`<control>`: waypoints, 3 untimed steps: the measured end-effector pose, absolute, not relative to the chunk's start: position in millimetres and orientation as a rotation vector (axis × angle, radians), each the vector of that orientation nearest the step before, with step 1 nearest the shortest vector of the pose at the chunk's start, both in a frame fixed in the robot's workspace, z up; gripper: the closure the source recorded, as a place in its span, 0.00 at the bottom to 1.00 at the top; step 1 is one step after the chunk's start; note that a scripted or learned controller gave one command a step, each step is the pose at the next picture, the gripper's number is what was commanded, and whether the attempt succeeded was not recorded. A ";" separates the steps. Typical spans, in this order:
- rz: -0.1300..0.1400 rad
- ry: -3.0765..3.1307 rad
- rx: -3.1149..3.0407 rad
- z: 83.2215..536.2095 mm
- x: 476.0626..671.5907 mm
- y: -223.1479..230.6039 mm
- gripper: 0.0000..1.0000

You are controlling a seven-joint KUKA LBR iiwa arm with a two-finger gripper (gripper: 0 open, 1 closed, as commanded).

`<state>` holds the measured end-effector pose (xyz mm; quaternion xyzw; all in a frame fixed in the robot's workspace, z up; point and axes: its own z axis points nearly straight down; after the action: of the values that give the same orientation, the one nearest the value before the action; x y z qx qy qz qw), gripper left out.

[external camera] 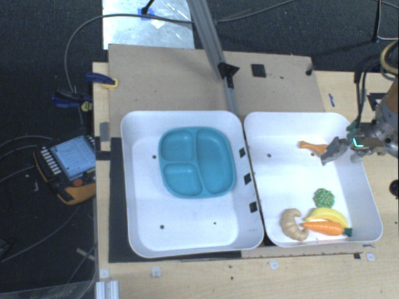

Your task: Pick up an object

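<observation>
Orange toy (311, 146) just beside pincer (330, 151)

A single camera looks down on the bench (187, 61) from above at a slant, set far enough back to take in both bins whole, with dark floor around the bench on the top, left and bottom. The claw (331, 151) enters from the frame's right edge, just above mid-height, over the right bin (274, 129). The left bin (140, 167) lies well to the claw's left, nearer the frame's centre. A grey pole (209, 27) runs aslant from the top edge toward the seam between the bins, up and to the left of the claw. The bench's near edge runs along the bottom, below the claw.
</observation>
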<state>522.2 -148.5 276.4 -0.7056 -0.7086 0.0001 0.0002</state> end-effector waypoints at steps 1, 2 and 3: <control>-0.002 -2.227 -2.218 277.3 522.8 -148.6 0.00; 0.000 -2.223 -2.220 233.0 530.5 -146.5 0.00; 0.001 -2.221 -2.220 189.0 537.2 -144.6 0.00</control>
<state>537.2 -144.6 189.0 -0.7069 -0.7073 0.0003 0.0005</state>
